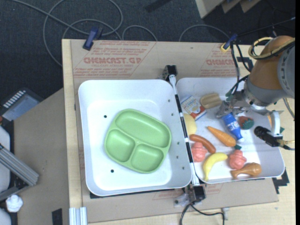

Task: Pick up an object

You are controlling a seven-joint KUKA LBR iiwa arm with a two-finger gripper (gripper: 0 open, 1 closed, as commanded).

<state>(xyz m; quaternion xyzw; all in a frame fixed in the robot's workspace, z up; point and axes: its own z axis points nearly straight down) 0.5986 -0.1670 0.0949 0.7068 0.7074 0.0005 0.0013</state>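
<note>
My gripper (228,109) hangs over the back of the right bin (277,164), at the end of the grey and orange arm coming in from the right. A blue bottle (233,126) lies just in front of and below it, and whether the two touch cannot be told. An orange carrot (221,135) lies to the bottle's left. A tan bread piece (210,100) and a small carton (192,106) sit left of the gripper. Nothing is visibly held.
The right bin also holds a hot dog (201,142), a pink toy (199,152), a banana (213,163), a pink berry (237,159), a drumstick (246,170) and a red and green piece (245,123). The left bin (93,102) holds a green divided plate (137,140).
</note>
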